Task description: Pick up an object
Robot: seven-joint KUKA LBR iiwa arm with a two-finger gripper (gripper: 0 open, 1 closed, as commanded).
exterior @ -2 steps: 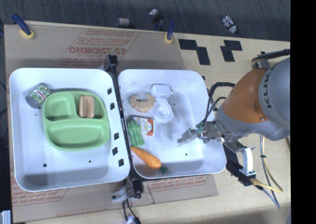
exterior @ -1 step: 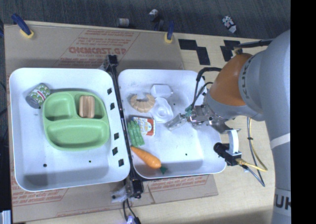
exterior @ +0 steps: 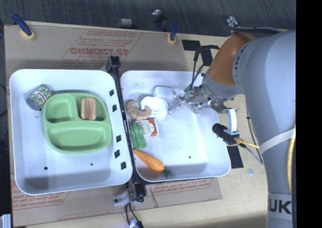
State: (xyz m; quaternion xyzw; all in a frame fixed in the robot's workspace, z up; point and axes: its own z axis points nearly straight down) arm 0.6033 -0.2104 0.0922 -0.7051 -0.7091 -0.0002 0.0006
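In the left bin (exterior: pixel 20 171) a green divided tray (exterior: pixel 75 139) fills the middle with a small wooden block (exterior: pixel 88 108) in its upper right compartment and a can (exterior: pixel 38 96) wedged at the bin's upper left corner, all well out of the arm's present reach. In the right bin (exterior: pixel 216 164) the likely targets crowd the left wall: a white cup (exterior: pixel 154 106) over a tan piece (exterior: pixel 135 109), a packet (exterior: pixel 149 128), a green wrapper (exterior: pixel 138 136), and a carrot (exterior: pixel 149 161) near the bottom edge. The hand (exterior: pixel 182 100) hangs low just right of the cup, probably to take it, but its tips blur into the white floor, so I cannot tell how it stands or whether it grips anything.
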